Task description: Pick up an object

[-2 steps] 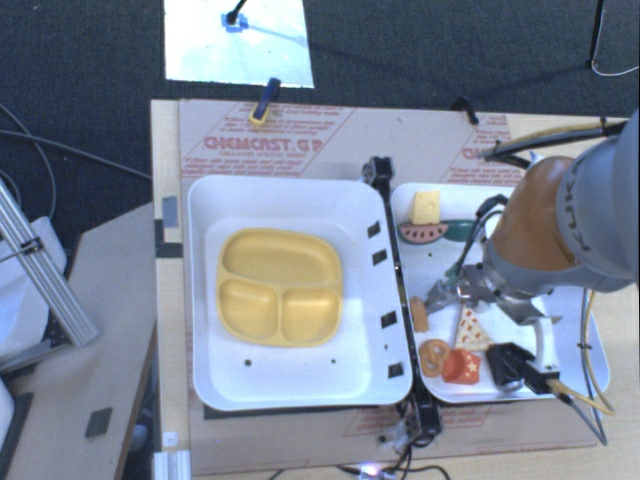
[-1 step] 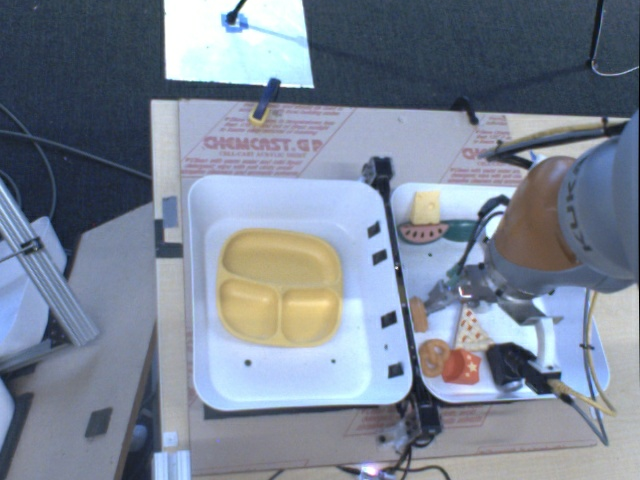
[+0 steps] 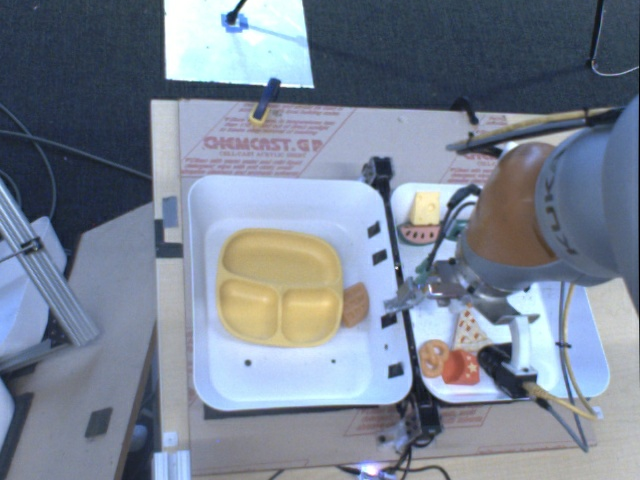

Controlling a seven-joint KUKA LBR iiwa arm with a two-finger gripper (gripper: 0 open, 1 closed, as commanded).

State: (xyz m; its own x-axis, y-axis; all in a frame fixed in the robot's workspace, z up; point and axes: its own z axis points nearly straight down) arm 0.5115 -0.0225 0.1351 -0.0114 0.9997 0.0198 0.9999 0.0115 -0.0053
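Grey and orange, the arm [image 3: 560,208] reaches in from the right and covers much of the right bin [image 3: 598,368], its gripper [image 3: 405,298] low over the divider between the two bins. Whether the jaws are wide or narrow I cannot tell, and nothing is visibly caught in them. The left bin [image 3: 290,193] holds a yellow compartment tray [image 3: 280,286] with a small brown piece [image 3: 355,305] touching its right edge, very near the gripper. In the right bin lie a yellow cheese block [image 3: 427,208] and a watermelon slice [image 3: 421,233] at the far end, and a pizza slice [image 3: 467,328], a pretzel [image 3: 433,357] and a red tomato-like piece [image 3: 460,368] at the near end. The pick looks not yet done: every item rests on a bin floor, so grasping and lifting remain.
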